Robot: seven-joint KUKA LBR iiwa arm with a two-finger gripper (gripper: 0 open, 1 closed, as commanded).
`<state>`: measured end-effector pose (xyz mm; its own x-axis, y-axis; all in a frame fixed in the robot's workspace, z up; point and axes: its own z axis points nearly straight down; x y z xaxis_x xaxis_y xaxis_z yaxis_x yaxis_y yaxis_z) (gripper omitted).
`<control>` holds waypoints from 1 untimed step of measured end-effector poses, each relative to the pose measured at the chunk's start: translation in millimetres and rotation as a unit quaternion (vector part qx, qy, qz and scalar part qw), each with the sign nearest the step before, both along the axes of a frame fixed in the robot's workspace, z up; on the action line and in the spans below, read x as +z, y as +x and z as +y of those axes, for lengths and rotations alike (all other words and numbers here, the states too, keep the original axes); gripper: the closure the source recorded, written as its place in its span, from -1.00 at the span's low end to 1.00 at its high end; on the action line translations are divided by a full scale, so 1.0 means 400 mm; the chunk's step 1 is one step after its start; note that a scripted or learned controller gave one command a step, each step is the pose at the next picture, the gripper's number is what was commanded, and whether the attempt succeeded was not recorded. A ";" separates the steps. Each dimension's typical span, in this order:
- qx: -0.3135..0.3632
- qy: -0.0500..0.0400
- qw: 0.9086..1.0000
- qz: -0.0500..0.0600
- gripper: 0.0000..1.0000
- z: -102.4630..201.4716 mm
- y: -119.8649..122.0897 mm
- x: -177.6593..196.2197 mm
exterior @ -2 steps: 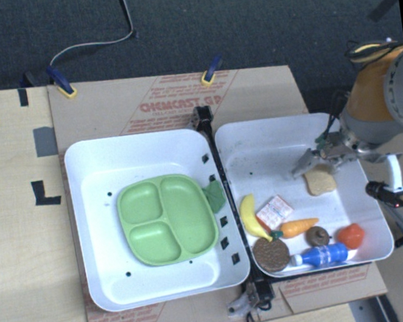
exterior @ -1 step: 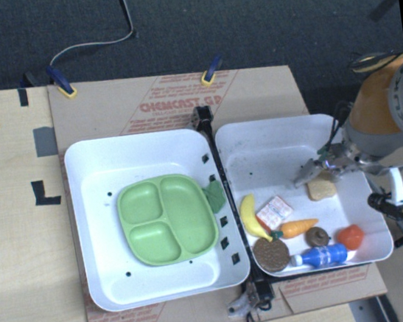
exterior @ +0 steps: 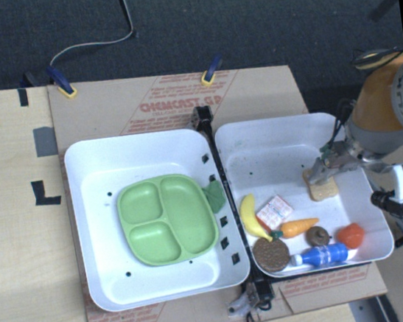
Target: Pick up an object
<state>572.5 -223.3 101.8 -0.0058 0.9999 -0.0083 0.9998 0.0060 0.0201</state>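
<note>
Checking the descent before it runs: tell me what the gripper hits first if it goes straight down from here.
Most likely the tan block in the right bin: the gripper sits right over it. Depth is unclear from this slanted view.

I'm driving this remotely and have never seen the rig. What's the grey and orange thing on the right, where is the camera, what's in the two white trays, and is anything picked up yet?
The grey and orange thing is a robot arm reaching in from the right. Its gripper is low in the right bin, right at a tan block; whether it has hold of that block I cannot tell. The one camera sits above the bench and looks down at a slant. The left bin holds a green divided plate. The right bin also holds a banana, a small red and white box, a carrot, a brown disc, a small brown round thing, a blue bottle and a red piece.
</note>
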 end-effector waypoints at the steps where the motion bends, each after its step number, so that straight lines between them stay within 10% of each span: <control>1: 0.000 0.000 1.000 0.000 -1.00 0.000 0.000 0.000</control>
<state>572.4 -223.3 101.8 -0.0057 0.9999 -0.0083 0.9998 0.0058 0.0203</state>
